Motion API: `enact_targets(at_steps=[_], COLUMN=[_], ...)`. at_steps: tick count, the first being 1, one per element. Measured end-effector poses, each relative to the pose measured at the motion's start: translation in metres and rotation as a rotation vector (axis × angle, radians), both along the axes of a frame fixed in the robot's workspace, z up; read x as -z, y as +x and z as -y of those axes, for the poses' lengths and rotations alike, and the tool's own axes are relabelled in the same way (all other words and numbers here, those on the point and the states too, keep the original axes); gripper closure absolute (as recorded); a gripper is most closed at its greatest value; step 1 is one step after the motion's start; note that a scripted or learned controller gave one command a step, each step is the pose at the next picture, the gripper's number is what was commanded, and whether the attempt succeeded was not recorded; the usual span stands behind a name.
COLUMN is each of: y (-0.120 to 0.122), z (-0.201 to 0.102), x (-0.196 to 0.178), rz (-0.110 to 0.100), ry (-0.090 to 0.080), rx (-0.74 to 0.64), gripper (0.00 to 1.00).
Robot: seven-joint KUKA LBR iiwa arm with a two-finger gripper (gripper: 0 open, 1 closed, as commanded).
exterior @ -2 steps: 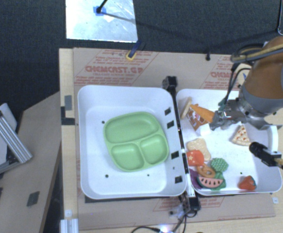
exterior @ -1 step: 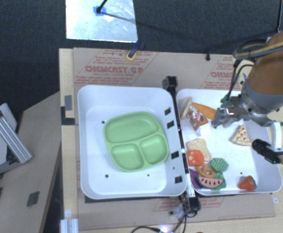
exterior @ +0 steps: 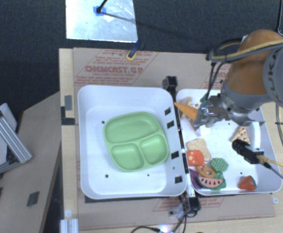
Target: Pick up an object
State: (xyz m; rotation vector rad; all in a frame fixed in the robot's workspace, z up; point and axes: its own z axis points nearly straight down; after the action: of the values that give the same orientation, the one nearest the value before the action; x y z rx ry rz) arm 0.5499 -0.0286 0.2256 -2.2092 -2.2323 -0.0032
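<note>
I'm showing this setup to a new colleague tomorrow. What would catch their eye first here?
Probably the green divided tray, alone in the left white bin. Next, the grey arm with its orange band reaching in from the right, its gripper low over the right bin beside an orange carrot-like piece. Colourful toy foods, including a watermelon slice, cluster at that bin's near end.

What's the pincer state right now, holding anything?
Pincer: down in the right bin beside the orange carrot piece; cannot be told whether open, closed, or holding anything.
</note>
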Motion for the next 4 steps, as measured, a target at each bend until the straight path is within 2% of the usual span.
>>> enact_targets(at_steps=[1, 2, 3, 4], y=[0.021, 0.018, 0.02, 0.017], z=[-0.05, -0.042, -0.037, -0.039], x=[0.011, -0.01, 0.01, 0.011], rz=[0.001, 0.002, -0.001, -0.001], ry=[0.0, -0.002, -0.003, -0.003], rx=[0.0, 0.006, 0.01, 0.008], gripper=[1.0, 1.0, 1.0, 1.0])
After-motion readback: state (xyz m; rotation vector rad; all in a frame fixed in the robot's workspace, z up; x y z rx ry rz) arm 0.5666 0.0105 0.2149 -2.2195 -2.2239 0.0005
